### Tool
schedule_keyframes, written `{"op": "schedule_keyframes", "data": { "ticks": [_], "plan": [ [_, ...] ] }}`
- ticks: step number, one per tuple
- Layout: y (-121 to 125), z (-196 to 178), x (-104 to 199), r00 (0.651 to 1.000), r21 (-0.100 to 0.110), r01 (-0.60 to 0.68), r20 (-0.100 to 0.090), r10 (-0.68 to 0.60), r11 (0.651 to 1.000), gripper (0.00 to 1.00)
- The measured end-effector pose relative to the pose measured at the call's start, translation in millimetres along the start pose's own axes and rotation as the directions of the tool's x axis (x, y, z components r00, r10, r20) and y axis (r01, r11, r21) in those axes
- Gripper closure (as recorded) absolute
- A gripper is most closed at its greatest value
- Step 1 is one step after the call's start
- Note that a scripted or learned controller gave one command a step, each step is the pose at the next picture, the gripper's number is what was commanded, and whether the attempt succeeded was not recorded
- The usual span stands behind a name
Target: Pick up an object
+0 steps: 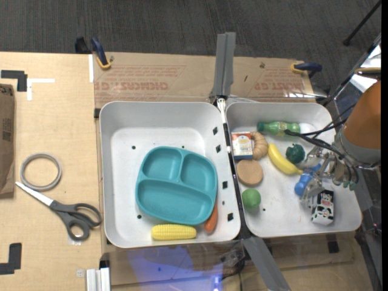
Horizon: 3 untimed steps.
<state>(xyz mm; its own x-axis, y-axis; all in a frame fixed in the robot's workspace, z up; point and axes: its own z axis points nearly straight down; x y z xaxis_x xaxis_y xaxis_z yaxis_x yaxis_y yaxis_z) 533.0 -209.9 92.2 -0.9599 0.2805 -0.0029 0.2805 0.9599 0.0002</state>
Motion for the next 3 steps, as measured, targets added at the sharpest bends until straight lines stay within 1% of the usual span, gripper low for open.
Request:
{"op": "schedule_keyframes", "data": {
  "ticks": [1, 2, 3],
  "plan": [
    [90.5, -0.1, -25.8, 0.979, 0.000, -0.202, 0.001, 0.202, 0.979, 0.00],
    [89.8, -9.8, -26.7, 0.980, 0.001, -0.200, 0.004, 0.200, 0.980, 1.00],
    [95.5, 0.6, -81.0, 0.919, 0.002, -0.395, -0.002, 0.395, 0.919, 1.00]
  ]
}}
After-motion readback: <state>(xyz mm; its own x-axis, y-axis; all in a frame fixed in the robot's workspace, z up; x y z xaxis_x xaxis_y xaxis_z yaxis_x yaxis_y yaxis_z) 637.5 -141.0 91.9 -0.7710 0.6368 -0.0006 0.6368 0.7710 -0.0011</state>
